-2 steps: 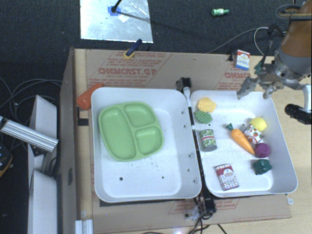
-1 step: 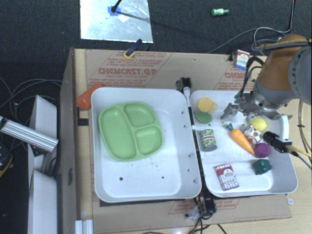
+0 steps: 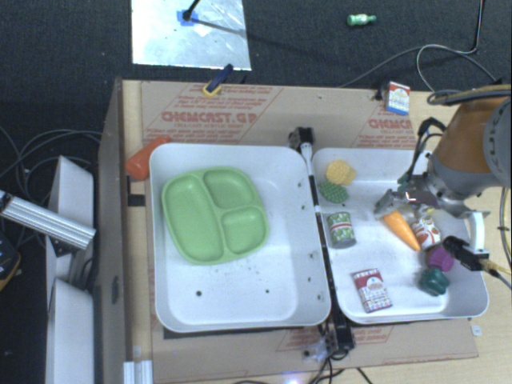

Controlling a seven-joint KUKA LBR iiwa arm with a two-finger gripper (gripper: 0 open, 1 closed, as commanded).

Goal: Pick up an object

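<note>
The right bin point(image 3: 472, 298) holds several small objects: a yellow corn cob point(image 3: 341, 171) above a green leafy piece point(image 3: 334, 191), a small tin can point(image 3: 341, 230), a red and white box point(image 3: 372, 290), an orange carrot point(image 3: 402, 229), a white and red bottle point(image 3: 426, 234), a purple piece point(image 3: 438, 257) and a teal piece point(image 3: 433, 281). My gripper point(image 3: 402, 200) hangs low over the right bin, just above the carrot's upper end. Nothing visibly sits in its grasp. The grey arm with its orange band point(image 3: 472, 138) comes in from the right.
The left bin point(image 3: 184, 310) holds a green divided plate point(image 3: 214, 213). An orange object point(image 3: 138, 161) lies outside its upper left corner. A small red and blue box point(image 3: 398, 98) rests on the cardboard behind the right bin. Cables trail at the far right.
</note>
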